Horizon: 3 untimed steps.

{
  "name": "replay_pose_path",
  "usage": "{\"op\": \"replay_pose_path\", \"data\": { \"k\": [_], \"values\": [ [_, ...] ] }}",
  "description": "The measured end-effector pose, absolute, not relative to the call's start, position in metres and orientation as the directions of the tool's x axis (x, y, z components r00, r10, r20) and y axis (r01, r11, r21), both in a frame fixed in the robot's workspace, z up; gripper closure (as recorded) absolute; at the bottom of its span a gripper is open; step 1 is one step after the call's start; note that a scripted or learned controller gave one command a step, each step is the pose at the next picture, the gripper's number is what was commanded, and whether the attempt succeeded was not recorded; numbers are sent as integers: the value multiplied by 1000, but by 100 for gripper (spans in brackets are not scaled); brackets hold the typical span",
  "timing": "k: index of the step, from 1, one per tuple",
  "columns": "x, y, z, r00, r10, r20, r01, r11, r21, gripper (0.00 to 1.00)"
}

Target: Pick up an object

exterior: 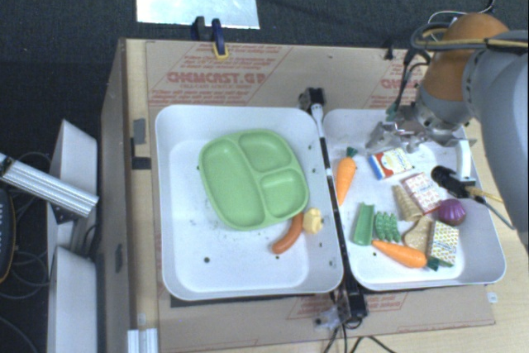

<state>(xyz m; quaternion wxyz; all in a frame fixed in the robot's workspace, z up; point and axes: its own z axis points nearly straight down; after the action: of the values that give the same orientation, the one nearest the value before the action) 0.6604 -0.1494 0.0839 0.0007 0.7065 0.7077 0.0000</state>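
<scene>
End effector (405,136): hangs low over the far part of the right bin (496,260), at the end of the grey arm (496,95) reaching in from the right; opening too blurred to read, so wide or narrow cannot be told, and nothing seen held in it.

Small red, white and blue box (388,163): lies just below and nearside of the end effector, on the bin floor, close to it; contact cannot be judged.

Upright carrot (345,178): rests against the right bin's left wall, leaf end toward the far edge.

Cracker packet (420,193): sits near the bin's middle, just beside the small box. Purple onion (450,212): lies toward the right wall, next to the packet.

Green pod (363,223) and ridged green piece (386,225): lie side by side nearer the front edge. Second carrot (399,253): lies slantwise by the front edge, touching a patterned box (444,244) toward the front right corner.

Left bin (178,260): carries a green divided plate (254,178) at its middle. Sausage (288,236): curls against the plate's near right rim. Yellow piece (312,220): sits just beside the sausage, close to the wall shared with the right bin.

Both bins: rest side by side on the bench (207,78).
</scene>
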Motion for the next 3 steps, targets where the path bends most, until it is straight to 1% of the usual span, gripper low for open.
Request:
{"op": "replay_pose_path", "data": {
  "k": [1, 2, 3],
  "values": [
    [662, -149, 96, -6, 1000, -3, 1000, 6, 6, 100],
    [662, -149, 96, -7, 1000, -3, 1000, 7, 5, 0],
    [607, -112, 84, -2, 1000, 0, 1000, 2, 0, 0]
  ]
}}
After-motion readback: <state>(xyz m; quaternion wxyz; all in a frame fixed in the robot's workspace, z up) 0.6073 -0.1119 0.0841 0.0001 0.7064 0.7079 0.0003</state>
